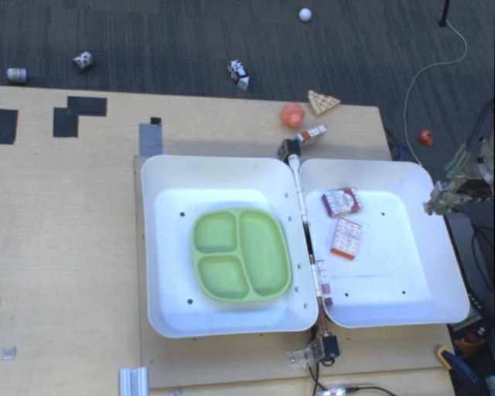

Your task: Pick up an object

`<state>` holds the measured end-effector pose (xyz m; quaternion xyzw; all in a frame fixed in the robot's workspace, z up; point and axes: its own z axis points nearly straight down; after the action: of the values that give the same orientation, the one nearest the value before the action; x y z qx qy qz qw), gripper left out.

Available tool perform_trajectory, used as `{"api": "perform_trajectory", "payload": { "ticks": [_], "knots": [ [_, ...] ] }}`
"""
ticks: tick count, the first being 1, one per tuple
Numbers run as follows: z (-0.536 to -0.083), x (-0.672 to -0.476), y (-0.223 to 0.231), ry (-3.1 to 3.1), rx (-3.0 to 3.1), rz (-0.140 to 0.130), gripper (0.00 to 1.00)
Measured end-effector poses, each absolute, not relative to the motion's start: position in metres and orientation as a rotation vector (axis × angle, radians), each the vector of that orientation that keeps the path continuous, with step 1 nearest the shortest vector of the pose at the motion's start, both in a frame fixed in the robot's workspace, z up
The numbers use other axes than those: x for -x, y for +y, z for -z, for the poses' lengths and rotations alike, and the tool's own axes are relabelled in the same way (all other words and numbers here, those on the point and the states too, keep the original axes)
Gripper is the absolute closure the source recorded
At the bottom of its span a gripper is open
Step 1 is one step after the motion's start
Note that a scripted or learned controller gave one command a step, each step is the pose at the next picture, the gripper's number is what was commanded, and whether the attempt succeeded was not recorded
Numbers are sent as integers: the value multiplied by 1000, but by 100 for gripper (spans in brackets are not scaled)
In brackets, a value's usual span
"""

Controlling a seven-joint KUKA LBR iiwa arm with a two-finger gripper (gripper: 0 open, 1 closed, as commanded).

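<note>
On the table [69, 255] sit two white bins side by side, their inner rims meeting along a seam near the middle. The left bin [166, 232] carries a green three-part tray [241, 255] lying flat at its centre, with a bare white margin all round it. The right bin [402, 255] holds two small packets in its upper left part: a dark maroon packet [340, 203] and, just below it, an orange-red packet [346, 237], tilted a little. The two lie close together but apart, both nearer the seam than the far wall. Most of this bin's floor, toward the right and the lower edge, is open.

At the right edge of the view the jaws [445, 199] hang over the outer rim of the right bin, level with the maroon packet and well apart from both packets, with bare floor between. Nothing lies between them; whether they are spread or closed cannot be told, as they are small and blurred.

Beyond the bins, on the table's far edge, lie an orange ball [292, 114], a pizza-slice wedge [323, 102] and a small tube [313, 134]. A white ball [305, 14] and bits of litter lie on the dark carpet [193, 39].
</note>
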<state>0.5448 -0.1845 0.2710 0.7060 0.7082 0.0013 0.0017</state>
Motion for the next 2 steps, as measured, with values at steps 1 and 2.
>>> {"api": "perform_trajectory", "payload": {
  "ticks": [1, 2],
  "knots": [
    [-265, -509, -129, 2226, -2215, -4, 100],
    [-221, -584, -151, 2226, -2213, -2, 100]
  ]
}}
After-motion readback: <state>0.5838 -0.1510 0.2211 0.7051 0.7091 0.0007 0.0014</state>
